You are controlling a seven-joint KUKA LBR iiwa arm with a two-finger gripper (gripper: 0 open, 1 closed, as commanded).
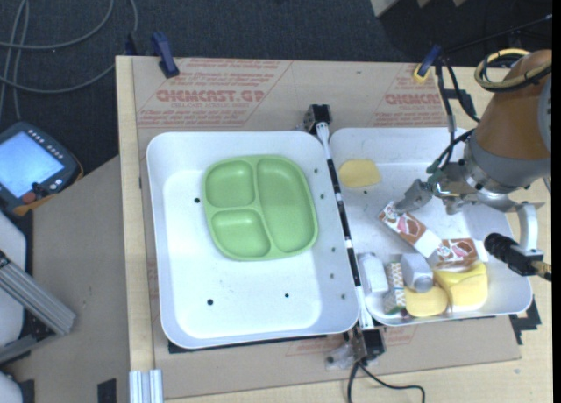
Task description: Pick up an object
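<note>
- Camera view looks down at a slant on a brown cardboard-covered bench (263, 86) bearing two shallow white bins side by side.
- At about 9 o'clock from the frame's centre, the left white bin (175, 287) holds a pale green plastic plate with three compartments (260, 207), lying flat in the bin's upper middle.
- At 3 o'clock, the right white bin (386, 149) holds the loose objects.
- A flat pale yellow piece (358, 173) lies alone at that bin's 10 o'clock corner.
- A red-and-white printed snack packet (406, 224) lies tilted near the bin's middle, with a second brown-and-white wrapped packet (455, 253) just beside it at 4 o'clock.
- At the bin's 6 o'clock edge a cluster sits together: a yellow foam-like block (470, 285), a rounded yellow lemon-shaped item (426, 302) touching it, and small grey and white pieces (375, 272) at 9 o'clock of them.
- From 3 o'clock the grey and orange arm (517, 121) reaches in; its two-finger gripper (419, 198) hangs just above the red-and-white packet's upper end.
- Whether its fingers are spread or closed cannot be told, and nothing is seen between them.
</note>
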